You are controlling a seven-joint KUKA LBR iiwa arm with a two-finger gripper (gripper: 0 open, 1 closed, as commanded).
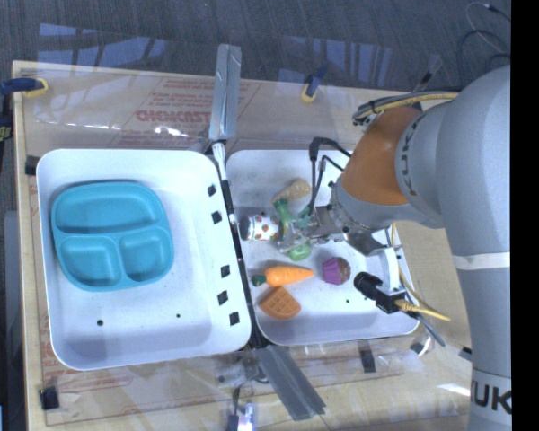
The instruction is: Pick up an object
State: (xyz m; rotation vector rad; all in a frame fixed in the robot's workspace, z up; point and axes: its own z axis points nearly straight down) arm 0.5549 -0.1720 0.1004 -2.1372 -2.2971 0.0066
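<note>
The arm's wrist hid much of the tool (pixel 304 230), so its opening could not be told. It hung over a green bottle (pixel 289 224) in the right bin (pixel 377 324).

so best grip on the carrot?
Carrot lies flat, roughly left-right, in the right bin, green top at left. Come straight down and close across the thick orange middle; the tip at right tapers too thin. The waffle sits close below, so keep fingers narrow.
</note>
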